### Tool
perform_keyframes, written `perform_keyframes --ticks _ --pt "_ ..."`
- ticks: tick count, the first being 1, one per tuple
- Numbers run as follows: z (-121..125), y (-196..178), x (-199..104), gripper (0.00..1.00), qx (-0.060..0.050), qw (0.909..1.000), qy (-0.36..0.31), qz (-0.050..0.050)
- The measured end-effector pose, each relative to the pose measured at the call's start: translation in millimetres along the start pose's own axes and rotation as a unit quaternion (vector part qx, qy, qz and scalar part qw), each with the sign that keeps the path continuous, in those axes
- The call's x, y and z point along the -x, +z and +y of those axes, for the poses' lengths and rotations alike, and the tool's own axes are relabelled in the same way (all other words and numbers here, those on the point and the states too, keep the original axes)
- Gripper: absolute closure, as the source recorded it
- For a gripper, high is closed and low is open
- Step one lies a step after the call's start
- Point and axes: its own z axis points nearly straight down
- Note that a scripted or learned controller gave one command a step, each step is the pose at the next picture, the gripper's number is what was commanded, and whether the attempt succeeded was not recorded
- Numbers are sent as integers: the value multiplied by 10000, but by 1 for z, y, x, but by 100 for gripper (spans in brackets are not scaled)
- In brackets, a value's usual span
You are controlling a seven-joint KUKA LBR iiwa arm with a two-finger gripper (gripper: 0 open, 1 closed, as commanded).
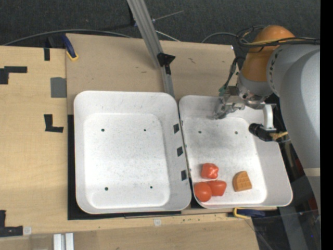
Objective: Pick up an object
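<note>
Three red objects lie near the front of the right bin (pixel 270 155): one red piece (pixel 209 171), another red piece (pixel 203 191) at the front left corner, and a third red piece (pixel 217 187) touching it. An orange-brown waffle-like piece (pixel 242 181) lies to their right. My gripper (pixel 223 110) hangs over the bin's back edge, well behind these objects, with nothing visible between its fingers.
The left bin (pixel 83 139) sits beside the right one on the wooden bench. A grey metal bar (pixel 148 30) slants in from the top toward the gap between the bins. The big grey arm (pixel 302 87) takes up the right side.
</note>
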Motion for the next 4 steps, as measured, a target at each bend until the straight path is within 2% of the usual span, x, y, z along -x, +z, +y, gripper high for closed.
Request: perform_keyframes --ticks 1,2,4 --pt "-9 -56 -3 100 88 10000 2 4" --pt "-8 -106 -3 100 86 10000 -1 4" --pt "-73 -102 -87 100 46 10000 -16 15"
